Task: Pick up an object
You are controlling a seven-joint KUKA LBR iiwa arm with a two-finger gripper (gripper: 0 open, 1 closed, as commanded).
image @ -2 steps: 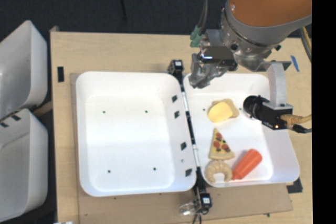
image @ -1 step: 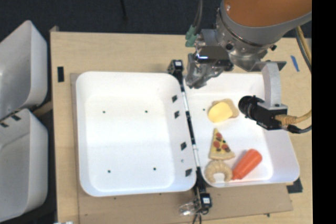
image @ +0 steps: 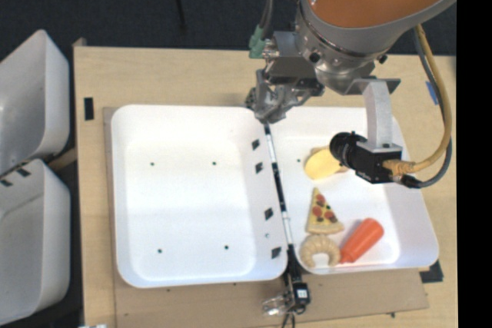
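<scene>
Several toy foods lie in the right bin (image: 411,242): a yellow piece (image: 321,163), a pizza slice (image: 323,213), a croissant (image: 319,250) and an orange carrot (image: 360,239). My gripper (image: 267,105) hangs over the back end of the divider between the two bins, up and left of the yellow piece. It is well apart from every toy, and I see nothing between its fingers. The big grey and orange wrist hides the back of the right bin.
The left bin (image: 184,196) is bare white with a few small dark marks. A black camera unit (image: 361,156) on a bracket hangs beside the yellow piece. White casings (image: 27,165) stand off the bench's left edge. A small metal clip (image: 284,303) sits at the front.
</scene>
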